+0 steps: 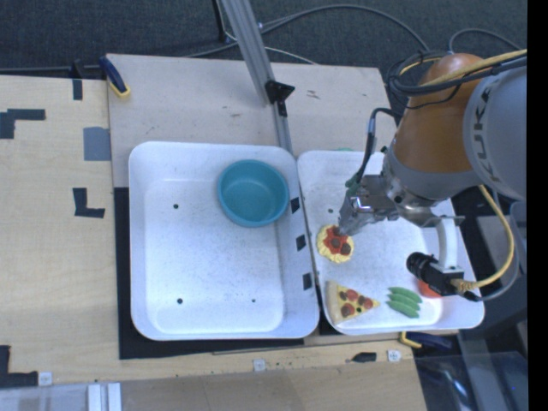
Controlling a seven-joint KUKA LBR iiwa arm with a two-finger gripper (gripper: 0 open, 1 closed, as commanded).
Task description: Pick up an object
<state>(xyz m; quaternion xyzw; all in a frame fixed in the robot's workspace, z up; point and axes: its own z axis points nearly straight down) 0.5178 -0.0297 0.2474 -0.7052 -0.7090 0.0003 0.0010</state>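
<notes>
We see the worktop (51,229) carrying two shallow white bins side by side. The left bin (171,264) holds a blue bowl (253,193) near its far right corner. The right bin (377,311) is partly covered by the grey arm (445,135) with its orange band, which reaches in from the right. Its gripper (349,224) hangs over the middle of the right bin, touching or just above a small round pizza toy (335,243); whether the jaws are open or closed we cannot tell. Near the front edge of that bin lie a pizza slice toy (349,300) and, just right of it, a green pea pod toy (404,301), the two apart.
</notes>
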